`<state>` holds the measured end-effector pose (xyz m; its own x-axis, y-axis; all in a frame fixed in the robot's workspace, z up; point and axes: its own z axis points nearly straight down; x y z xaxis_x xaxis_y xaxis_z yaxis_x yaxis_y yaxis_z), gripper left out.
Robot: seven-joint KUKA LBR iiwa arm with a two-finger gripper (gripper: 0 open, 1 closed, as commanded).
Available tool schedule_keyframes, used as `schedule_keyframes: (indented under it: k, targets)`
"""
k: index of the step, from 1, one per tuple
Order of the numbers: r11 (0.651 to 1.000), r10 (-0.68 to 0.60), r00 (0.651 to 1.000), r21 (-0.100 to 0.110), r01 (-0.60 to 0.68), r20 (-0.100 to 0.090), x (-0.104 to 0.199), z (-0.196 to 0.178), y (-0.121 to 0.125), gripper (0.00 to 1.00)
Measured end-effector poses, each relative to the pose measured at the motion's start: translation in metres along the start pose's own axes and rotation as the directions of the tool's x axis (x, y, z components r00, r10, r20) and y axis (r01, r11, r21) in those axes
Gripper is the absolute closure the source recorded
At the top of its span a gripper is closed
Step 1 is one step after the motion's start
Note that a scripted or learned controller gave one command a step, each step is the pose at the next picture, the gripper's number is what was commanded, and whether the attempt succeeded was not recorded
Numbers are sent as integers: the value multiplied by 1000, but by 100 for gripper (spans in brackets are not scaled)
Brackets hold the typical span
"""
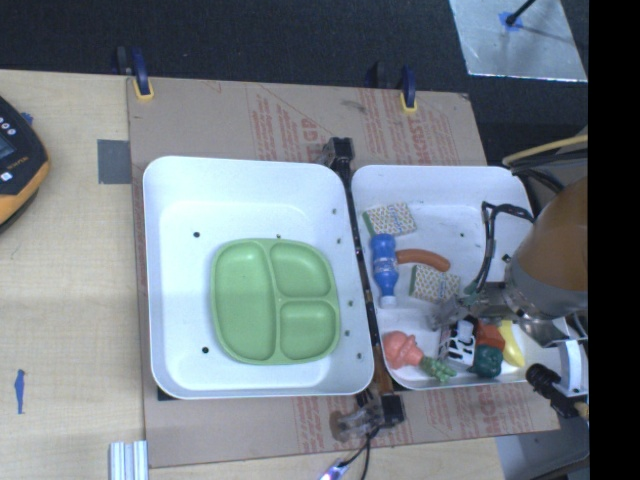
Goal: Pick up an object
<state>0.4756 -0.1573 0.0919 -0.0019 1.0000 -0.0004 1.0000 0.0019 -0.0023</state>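
Near the right bin's point(440, 176) front edge, the pincer point(462, 320) hangs low over a black-and-white item point(459, 347) and pink toy point(400, 348); its grip state I cannot tell. Farther back lies a blue bottle point(384, 264).

Wood bench point(70, 298), dark carpet floor point(250, 18), poss. foil patch point(520, 28)

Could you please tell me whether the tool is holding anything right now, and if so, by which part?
That cannot be told: the tool sits low among the small toys in the right white plastic bin, its tips hidden by clutter.
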Motion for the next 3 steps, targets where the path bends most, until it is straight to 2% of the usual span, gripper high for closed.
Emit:
schedule_keyframes:
  k: [1, 2, 3]
  targets:
    - [1000, -4, 1000, 1, 4, -1, 40, 0, 0, 0]
    - [1000, -3, 1000, 0, 3, 0, 46, 0, 6, 0]
    - [1000, -7, 1000, 2, 7, 1, 45, -9, 6, 100]
